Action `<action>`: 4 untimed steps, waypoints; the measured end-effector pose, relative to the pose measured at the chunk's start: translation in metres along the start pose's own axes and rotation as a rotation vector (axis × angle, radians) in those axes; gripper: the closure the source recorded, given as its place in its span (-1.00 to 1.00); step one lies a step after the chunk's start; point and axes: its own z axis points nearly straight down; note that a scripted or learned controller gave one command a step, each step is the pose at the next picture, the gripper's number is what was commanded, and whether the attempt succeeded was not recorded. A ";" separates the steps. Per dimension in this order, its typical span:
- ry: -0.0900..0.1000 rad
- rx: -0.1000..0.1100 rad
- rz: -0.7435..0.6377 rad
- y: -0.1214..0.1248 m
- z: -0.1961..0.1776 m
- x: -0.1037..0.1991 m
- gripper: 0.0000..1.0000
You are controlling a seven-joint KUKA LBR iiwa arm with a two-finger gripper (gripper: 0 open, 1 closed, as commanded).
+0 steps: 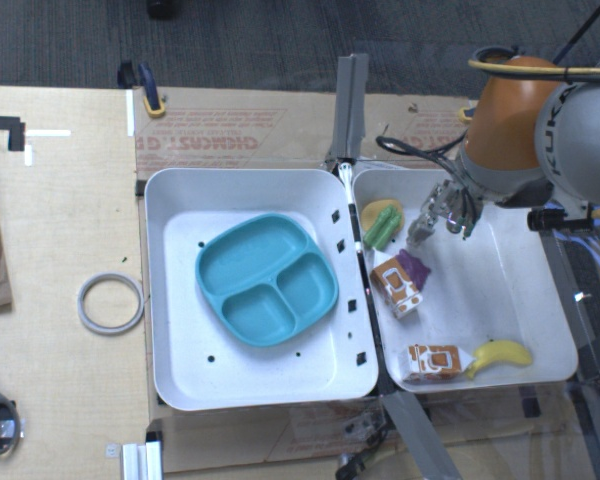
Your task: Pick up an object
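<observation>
Nearest my lens, the grey arm (540,118) hangs its gripper (438,220), whose closure I cannot tell, at twelve o'clock in the right bin (540,298) above a small carton (397,286), which I judge light, stiff, and best pinched across its flat sides.

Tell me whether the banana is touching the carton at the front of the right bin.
Touching. The camera view shows the banana with its stem end against the carton, no white floor between them.
</observation>
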 end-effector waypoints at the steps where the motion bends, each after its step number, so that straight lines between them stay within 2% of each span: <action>1: -0.003 0.000 -0.074 -0.032 0.000 -0.027 1.00; 2: -0.001 0.000 -0.100 -0.081 0.000 -0.028 1.00; 3: -0.001 -0.001 0.175 -0.020 0.000 -0.011 1.00; 4: -0.003 0.000 -0.010 -0.063 0.000 -0.046 1.00</action>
